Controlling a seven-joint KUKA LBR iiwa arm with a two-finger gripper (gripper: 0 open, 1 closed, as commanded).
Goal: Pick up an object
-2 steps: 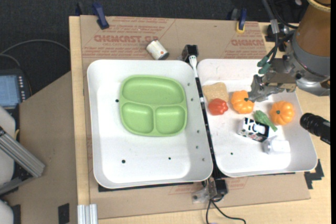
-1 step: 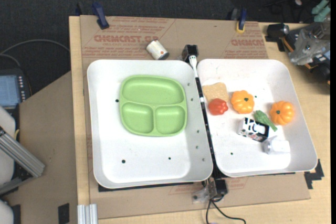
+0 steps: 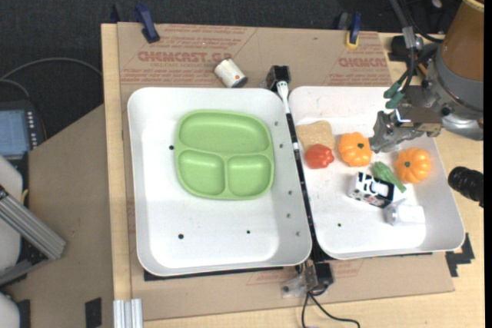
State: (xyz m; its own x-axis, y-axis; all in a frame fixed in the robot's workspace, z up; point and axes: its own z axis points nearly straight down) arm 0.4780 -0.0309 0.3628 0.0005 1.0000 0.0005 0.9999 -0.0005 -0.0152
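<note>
The claw (image 3: 387, 136) hangs over the right bin (image 3: 438, 234), and from this angle I cannot tell how its grip stands; nothing shows held in it. The nearest likely target, the left orange pumpkin (image 3: 354, 149), lies just beside the claw at about 8 o'clock, round with no long axis to line up on, while the second orange pumpkin (image 3: 413, 164) sits near at about 4 o'clock. A red pepper-like toy (image 3: 320, 157) lies farther off at 9 o'clock, touching or nearly touching the left pumpkin, so a short drop toward 8 o'clock looks the likeliest move.
</note>
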